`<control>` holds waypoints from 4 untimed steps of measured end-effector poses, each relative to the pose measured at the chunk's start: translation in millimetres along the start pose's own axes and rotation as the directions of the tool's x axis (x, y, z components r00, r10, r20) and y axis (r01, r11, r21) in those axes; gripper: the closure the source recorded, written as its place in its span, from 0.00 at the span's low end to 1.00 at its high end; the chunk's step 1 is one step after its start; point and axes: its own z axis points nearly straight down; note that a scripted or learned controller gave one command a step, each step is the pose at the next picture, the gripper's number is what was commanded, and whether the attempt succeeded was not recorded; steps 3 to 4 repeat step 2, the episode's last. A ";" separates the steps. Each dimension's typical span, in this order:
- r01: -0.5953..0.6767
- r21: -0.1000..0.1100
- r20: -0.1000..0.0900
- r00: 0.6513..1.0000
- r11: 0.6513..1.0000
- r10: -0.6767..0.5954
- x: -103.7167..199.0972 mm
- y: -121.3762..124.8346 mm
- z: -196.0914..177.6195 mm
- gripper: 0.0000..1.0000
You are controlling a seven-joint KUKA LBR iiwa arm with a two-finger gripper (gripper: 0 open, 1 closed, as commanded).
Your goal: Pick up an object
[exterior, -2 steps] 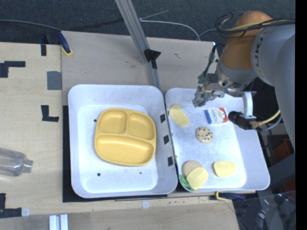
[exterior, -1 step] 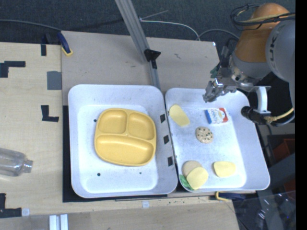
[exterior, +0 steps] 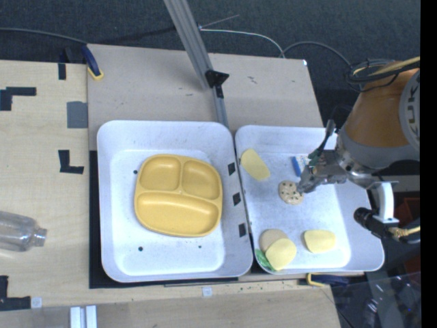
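The right bin [exterior: 355, 248] holds a chocolate-chip cookie [exterior: 291, 193] near its middle, a pale yellow piece [exterior: 255, 164] toward the upper left, a yellow piece [exterior: 319, 240] at the lower right, and a tan round piece [exterior: 272, 237] with a yellow piece [exterior: 281, 253] over a green scrap at the bottom. A small blue item [exterior: 298, 165] lies just above the gripper tip. My gripper [exterior: 306, 182] hangs low over the bin, right beside the cookie's right edge. Nothing shows between its fingers.
The left bin [exterior: 116, 203] holds a yellow divided plate [exterior: 179, 195]. A clear plastic bottle [exterior: 20, 231] lies on the bench at the far left. A metal post [exterior: 188, 29] slants up from between the bins. The arm's orange band [exterior: 382, 115] fills the right side.
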 end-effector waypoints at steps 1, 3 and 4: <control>0.003 -0.006 0.001 1.000 1.000 -0.003 -22.7 39.8 29.2 1.00; 0.003 -0.005 -0.001 1.000 1.000 -0.003 -26.5 -19.9 40.2 1.00; 0.003 -0.005 -0.001 1.000 1.000 -0.003 -26.5 -19.9 40.2 1.00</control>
